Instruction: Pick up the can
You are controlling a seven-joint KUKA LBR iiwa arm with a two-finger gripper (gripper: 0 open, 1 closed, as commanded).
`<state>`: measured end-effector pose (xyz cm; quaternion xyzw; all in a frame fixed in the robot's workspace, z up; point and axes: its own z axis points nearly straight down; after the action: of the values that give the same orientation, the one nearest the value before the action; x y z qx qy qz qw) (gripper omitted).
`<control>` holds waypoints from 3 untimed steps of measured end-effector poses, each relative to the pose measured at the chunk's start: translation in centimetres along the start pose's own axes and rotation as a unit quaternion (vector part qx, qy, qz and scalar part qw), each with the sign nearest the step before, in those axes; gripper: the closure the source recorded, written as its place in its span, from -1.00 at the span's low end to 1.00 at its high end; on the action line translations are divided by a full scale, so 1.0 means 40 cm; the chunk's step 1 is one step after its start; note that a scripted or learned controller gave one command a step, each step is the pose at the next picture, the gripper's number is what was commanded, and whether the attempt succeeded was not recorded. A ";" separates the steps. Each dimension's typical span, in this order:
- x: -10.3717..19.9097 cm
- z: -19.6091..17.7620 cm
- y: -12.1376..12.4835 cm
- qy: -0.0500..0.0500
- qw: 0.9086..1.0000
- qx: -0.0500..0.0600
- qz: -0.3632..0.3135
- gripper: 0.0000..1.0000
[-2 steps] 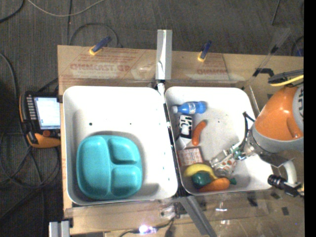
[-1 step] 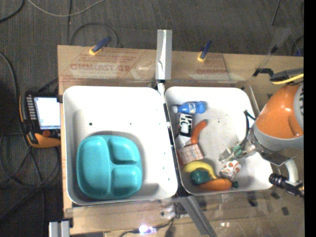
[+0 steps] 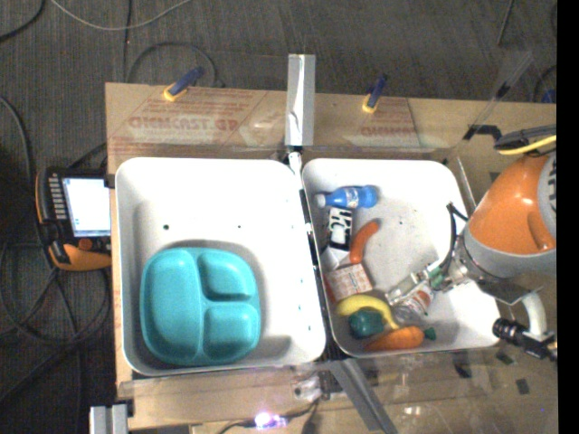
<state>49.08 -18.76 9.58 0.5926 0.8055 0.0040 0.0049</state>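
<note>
From above, the bench [image 3: 127, 116] carries two shallow white bins side by side. The left bin [image 3: 181, 188] holds a turquoise divided plate [image 3: 201, 306] lying flat toward its near side. The right bin [image 3: 407, 174] is cluttered: a blue-capped bottle [image 3: 351, 196] lies near its far wall, a black-and-white carton [image 3: 339, 229] sits just below it, and an orange carrot-like piece [image 3: 362, 240] lies tilted beside that. The can [image 3: 348, 283], with a red-and-white label, lies on its side against the bin's left wall, just above a yellow banana [image 3: 366, 307], a green round fruit [image 3: 364, 324] and an orange piece [image 3: 396, 338] at the near edge. The arm [image 3: 516, 233] reaches in from the right, and its tool [image 3: 412, 295] hangs low over the bin floor, just right of the can and apart from it; I cannot tell how the tool is set.
</note>
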 end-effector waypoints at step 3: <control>0.004 -0.025 0.002 0.005 1.000 0.004 -0.002 1.00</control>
<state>49.10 -18.56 10.60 0.5911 0.8066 0.0037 -0.0016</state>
